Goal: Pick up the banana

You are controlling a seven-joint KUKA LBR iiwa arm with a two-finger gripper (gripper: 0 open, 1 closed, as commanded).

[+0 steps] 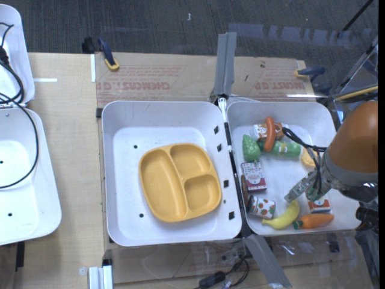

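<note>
The yellow banana (283, 216) lies curved at the front of the right bin (240, 116), between a small carton and an orange carrot (314, 220). My gripper (305, 188) hangs just above and to the right of the banana, over the bin floor. Its fingers (296, 191) look slightly parted with nothing between them. The grey arm with its orange band (359, 138) reaches in from the right and hides part of the bin's right side.
The right bin also holds a green bottle (281, 149), a hot dog (269, 133), a green leafy toy (251, 147), two small cartons (253, 177) and a small box (319, 205). A yellow divided plate (179, 181) sits in the left bin (114, 161).
</note>
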